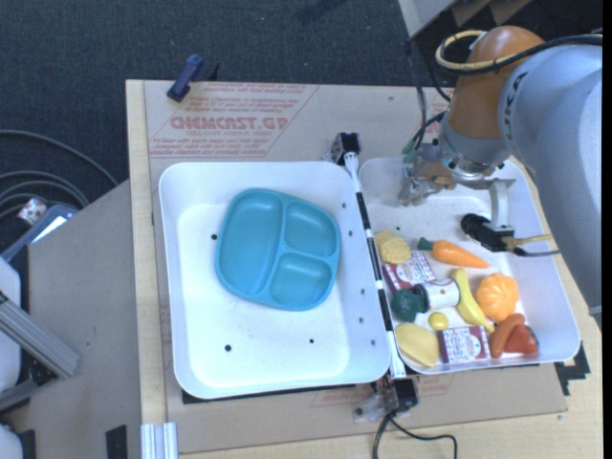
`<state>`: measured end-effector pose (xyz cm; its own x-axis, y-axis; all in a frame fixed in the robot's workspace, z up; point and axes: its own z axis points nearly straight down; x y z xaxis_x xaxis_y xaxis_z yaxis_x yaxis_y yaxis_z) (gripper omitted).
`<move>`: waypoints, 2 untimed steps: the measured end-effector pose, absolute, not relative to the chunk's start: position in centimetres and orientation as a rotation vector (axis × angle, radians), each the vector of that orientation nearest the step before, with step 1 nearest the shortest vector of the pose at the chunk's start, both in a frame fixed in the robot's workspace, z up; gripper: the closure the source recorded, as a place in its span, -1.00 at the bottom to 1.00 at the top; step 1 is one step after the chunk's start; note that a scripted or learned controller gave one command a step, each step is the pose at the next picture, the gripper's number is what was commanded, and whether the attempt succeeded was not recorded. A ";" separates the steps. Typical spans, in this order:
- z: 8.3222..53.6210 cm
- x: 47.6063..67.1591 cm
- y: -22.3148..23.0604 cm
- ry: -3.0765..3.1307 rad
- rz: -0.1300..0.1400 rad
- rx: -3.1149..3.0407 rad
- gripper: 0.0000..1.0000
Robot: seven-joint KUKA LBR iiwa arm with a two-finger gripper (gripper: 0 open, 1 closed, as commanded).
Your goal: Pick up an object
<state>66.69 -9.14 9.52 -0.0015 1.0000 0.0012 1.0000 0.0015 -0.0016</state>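
Orange carrot [459, 253] and yellow banana [469, 299] crowd the right bin's [378, 175] near half; the gripper [418, 187] hangs over its bare far corner, jaws' state impossible to tell.

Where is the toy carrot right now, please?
In the camera view, the carrot lies in the right-hand bin, above the banana and right of the corn.

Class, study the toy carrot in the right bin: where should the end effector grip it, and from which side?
Probably the thick middle of the carrot, with the end effector coming straight down and closing across its width. It lies flat, its long axis running roughly left to right in view. The right bin has bare floor on the carrot's far side, while the banana crowds its near side.
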 end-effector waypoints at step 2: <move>10.5 66.7 -9.1 -2.223 -0.001 -2.219 1.00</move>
<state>66.74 -9.11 10.54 -0.0016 1.0000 0.0012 1.0000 0.0016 0.0000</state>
